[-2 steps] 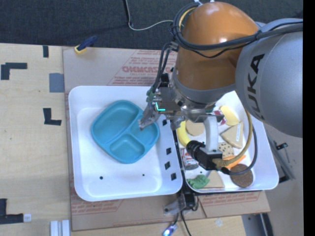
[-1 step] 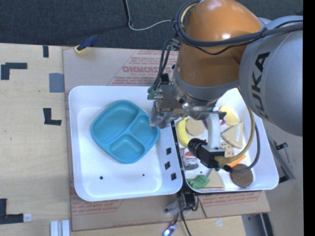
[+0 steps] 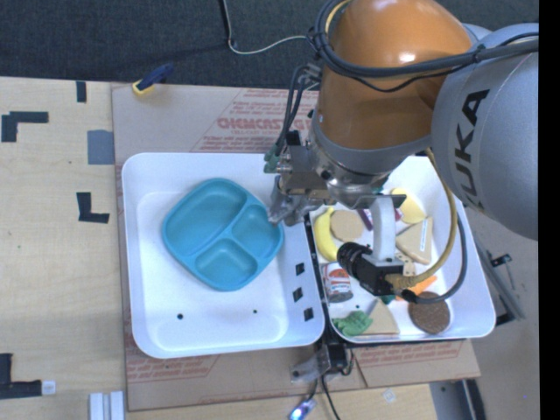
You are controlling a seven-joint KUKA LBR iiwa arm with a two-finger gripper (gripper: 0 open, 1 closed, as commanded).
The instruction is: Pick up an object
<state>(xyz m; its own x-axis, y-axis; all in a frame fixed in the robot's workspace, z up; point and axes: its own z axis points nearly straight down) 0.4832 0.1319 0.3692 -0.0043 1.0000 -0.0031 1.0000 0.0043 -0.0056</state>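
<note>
A blue divided plate (image 3: 220, 233) lies flat in the left bin (image 3: 144, 234), toward its right half. My gripper (image 3: 285, 206) hangs below the big orange wrist band (image 3: 394, 51), right at the plate's right rim, close to the wall between the two bins. The wrist body hides the contact point, so whether it touches the plate is unclear. In the right bin (image 3: 477, 304) lie a banana (image 3: 325, 234), a tan wedge (image 3: 417, 241), a brown round cookie (image 3: 430, 313), a green piece (image 3: 353, 325) and a small printed packet (image 3: 339, 283).
The grey arm (image 3: 499, 129) covers the right bin's far half. A black cylinder (image 3: 369, 269) with cables hangs off the wrist above the right bin's toys. The bins rest on a cardboard sheet (image 3: 201, 121). A yellow-blue clip (image 3: 151, 79) lies at its far left corner.
</note>
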